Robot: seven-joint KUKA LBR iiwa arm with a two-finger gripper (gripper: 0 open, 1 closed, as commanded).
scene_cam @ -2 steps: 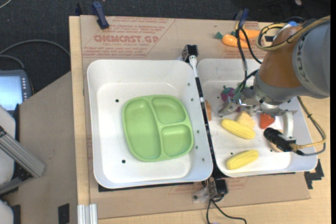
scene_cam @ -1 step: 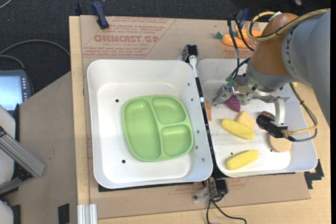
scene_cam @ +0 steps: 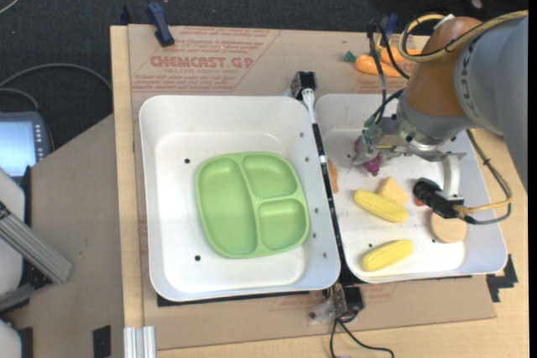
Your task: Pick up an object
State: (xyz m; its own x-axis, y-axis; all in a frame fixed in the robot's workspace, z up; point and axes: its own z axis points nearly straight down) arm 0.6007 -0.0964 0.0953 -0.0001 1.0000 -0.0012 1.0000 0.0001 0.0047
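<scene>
Nearest the camera in the right bin [scene_cam: 482, 260] lies a corn cob [scene_cam: 387, 255], close to the front wall. Just behind it is a second, yellow cob-like piece [scene_cam: 379, 205], with a pale yellow wedge [scene_cam: 392, 190] touching its far end. To their right a tan round disc [scene_cam: 448, 229] sits near the bin's right side, beside a black part of the arm's gear. A sliver of orange [scene_cam: 333, 177] shows against the wall between the bins.

The left bin [scene_cam: 159, 180] holds a green divided plate [scene_cam: 251, 202], lying flat about the middle, three compartments up.

Farther back in the right bin, the gripper [scene_cam: 372, 153] is down low over a small purple object [scene_cam: 370, 164]; whether its fingers are apart or closed cannot be told. The arm [scene_cam: 470, 80] reaches in from the right, its orange band above the wrist.

Beyond the bins, an orange toy [scene_cam: 369, 63] lies on the bench.
</scene>
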